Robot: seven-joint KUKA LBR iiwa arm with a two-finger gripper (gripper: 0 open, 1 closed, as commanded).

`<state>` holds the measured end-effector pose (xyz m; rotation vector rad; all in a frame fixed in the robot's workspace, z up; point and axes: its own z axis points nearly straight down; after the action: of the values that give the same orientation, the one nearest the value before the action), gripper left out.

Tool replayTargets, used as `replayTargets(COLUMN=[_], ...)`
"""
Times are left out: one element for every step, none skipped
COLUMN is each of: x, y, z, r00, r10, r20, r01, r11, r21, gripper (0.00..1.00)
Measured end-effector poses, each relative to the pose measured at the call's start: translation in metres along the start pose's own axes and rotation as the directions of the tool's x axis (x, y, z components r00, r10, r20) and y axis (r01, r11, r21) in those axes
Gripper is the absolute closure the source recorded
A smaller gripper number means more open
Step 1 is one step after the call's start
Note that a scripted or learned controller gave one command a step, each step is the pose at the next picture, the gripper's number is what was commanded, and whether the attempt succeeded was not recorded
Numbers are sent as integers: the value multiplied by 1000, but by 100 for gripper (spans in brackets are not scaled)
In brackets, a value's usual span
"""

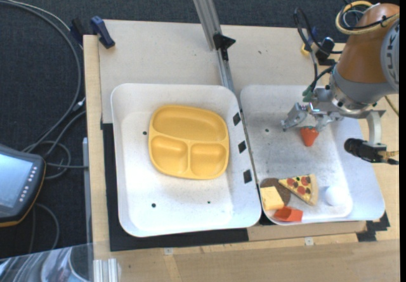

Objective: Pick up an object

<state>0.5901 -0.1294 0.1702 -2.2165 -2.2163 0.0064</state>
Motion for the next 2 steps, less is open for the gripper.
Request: replayTargets(x=[0, 0], y=[1, 4], z=[63, 48], r00=[1000, 1000], r10=[0, -1], r20=[0, 0], r01=[0, 1], r11=[1000, 1000], r21=[2, -9], gripper=[0, 100])
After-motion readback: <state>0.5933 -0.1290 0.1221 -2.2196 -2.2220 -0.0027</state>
